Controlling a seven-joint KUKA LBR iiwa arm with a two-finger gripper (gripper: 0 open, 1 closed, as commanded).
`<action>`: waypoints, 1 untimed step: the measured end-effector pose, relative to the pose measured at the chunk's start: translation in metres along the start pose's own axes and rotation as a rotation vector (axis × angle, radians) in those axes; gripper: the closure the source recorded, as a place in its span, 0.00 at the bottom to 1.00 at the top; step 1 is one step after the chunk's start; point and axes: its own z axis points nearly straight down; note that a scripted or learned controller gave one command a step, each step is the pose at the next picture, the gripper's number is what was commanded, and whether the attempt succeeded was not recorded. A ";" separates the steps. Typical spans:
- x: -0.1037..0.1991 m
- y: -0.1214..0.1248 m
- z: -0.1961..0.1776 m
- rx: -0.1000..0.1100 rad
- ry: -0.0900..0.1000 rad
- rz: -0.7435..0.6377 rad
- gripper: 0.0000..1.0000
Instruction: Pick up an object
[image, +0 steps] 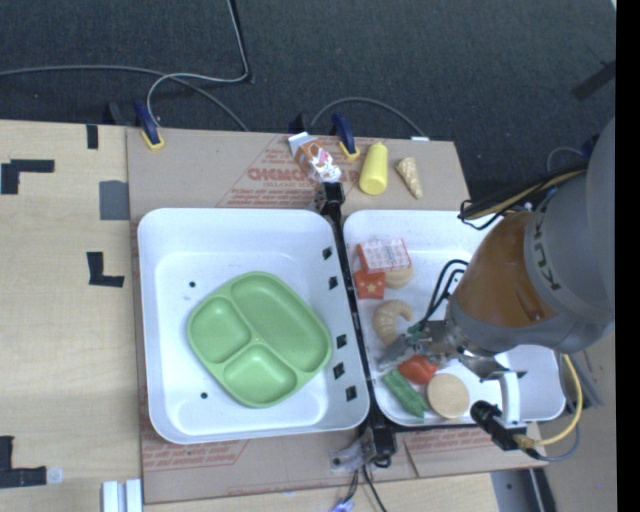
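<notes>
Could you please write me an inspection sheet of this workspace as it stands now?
Surface: cardboard sheet on a bench, bearing a left bin and a right bin side by side.
Job's things: in the right bin, a red box, a croissant, a green piece, a red piece and a tan disc.
Clutter: green tray in the left bin; yellow bottle, cone and small carton on the cardboard beyond the bins.
Grippers: gripper low over the right bin, beside the croissant; nothing seen held.
Cables: cable across the dark floor; black cables at the arm.
Surroundings: dark carpet.
</notes>
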 end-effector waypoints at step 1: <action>0.000 0.001 -0.010 -0.002 -0.001 0.000 1.00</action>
